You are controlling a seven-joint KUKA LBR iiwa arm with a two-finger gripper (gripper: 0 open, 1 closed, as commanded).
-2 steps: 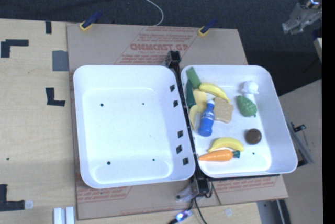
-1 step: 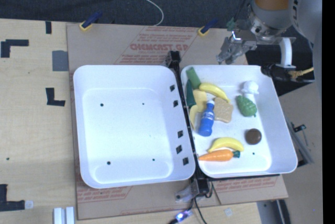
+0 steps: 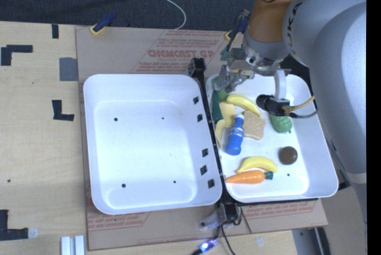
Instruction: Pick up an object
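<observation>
Two bins sit side by side on the desk; the left bin point(image 3: 143, 140) holds nothing I can see, the right bin point(image 3: 297, 185) holds all the candidates. The pincer point(image 3: 233, 78) hangs over the far left corner of the right bin, just above a banana point(image 3: 243, 103) and something green point(image 3: 218, 99) at the dividing wall. I cannot tell its state: the wrist hides the tips. Nothing is visibly held.

Other items, nearer me: a blue bottle point(image 3: 236, 134) touching a tan slice point(image 3: 254, 126), a green lump point(image 3: 281, 124), a brown ball point(image 3: 288, 155), a second banana point(image 3: 257, 163) lying against a carrot point(image 3: 245, 177).

Step, as I judge it: approach and descent, grasp not yet made. The next move calls for a straight drop onto the banana below, with enough clearance from the bin wall, then closing and lifting. The crowding there could spoil the grip.
</observation>
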